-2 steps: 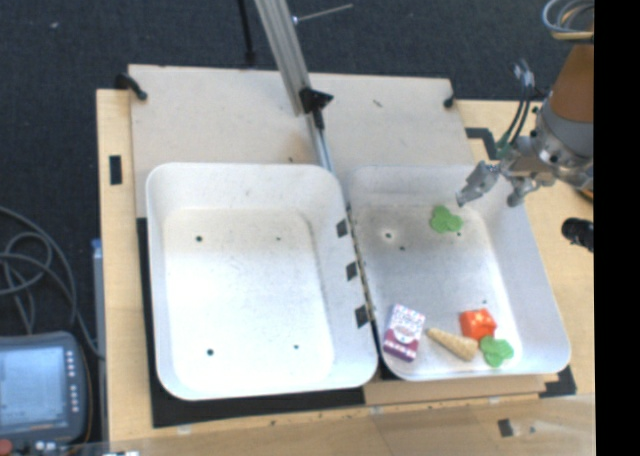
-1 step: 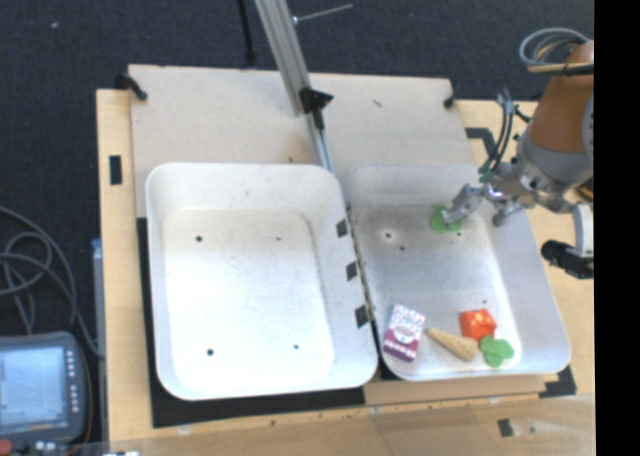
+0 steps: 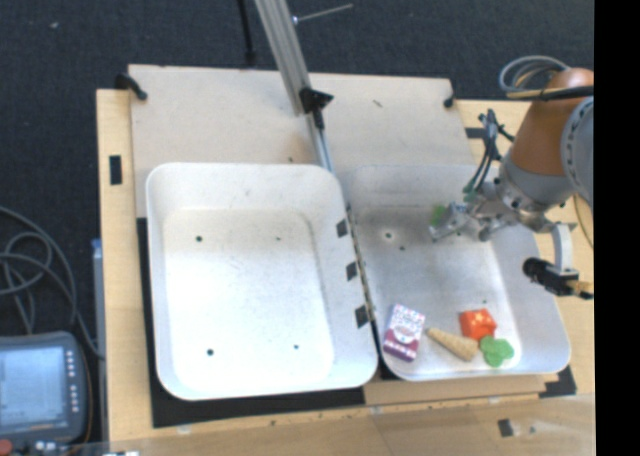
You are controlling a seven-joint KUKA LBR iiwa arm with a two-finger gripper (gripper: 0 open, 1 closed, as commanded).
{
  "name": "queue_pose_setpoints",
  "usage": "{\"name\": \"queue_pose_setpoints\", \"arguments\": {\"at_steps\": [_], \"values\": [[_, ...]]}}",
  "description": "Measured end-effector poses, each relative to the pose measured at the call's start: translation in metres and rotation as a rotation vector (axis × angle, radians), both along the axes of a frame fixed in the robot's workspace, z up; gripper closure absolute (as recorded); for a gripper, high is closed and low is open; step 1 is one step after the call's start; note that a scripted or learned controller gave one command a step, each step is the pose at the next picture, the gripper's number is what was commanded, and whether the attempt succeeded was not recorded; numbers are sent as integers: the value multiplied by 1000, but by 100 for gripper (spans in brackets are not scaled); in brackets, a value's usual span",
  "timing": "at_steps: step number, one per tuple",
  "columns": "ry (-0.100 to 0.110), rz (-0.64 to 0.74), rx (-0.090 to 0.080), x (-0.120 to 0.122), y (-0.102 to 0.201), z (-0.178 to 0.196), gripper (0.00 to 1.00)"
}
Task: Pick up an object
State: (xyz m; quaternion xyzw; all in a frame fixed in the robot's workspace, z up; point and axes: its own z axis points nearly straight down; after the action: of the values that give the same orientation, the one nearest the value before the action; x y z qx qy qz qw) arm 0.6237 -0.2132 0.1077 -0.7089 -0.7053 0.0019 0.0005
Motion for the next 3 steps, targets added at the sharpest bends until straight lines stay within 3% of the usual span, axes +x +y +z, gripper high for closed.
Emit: {"name": "queue_pose_setpoints", "arguments": {"at_steps": [1, 3], "values": [[-7, -2, -2, 2, -1, 15, 100], [-11, 9, 0, 14, 10, 115, 100]]}}
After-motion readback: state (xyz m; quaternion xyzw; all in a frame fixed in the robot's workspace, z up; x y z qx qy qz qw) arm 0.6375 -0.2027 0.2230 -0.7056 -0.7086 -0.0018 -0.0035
